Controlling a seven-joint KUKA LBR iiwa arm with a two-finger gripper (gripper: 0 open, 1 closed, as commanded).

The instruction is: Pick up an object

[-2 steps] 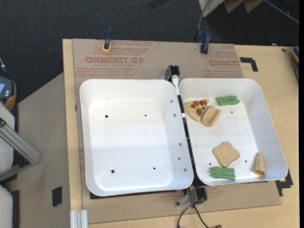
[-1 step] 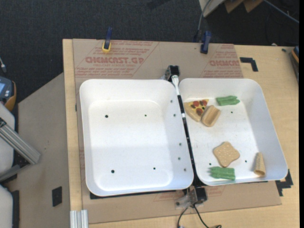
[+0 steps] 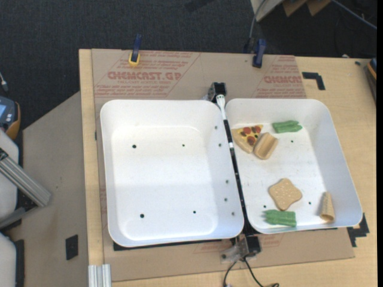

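The right bin holds several toy foods. A pizza slice lies near its left wall with a tan bread roll touching it. A green bean pod rests near the back. A slice of toast sits toward the front, with a second green pod just below it. A tan cone lies at the front right corner.
The left bin stands beside the right one, joined along a black divider. Both rest on a cardboard sheet held by a yellow clamp and a blue clamp. A cable trails off the front edge.
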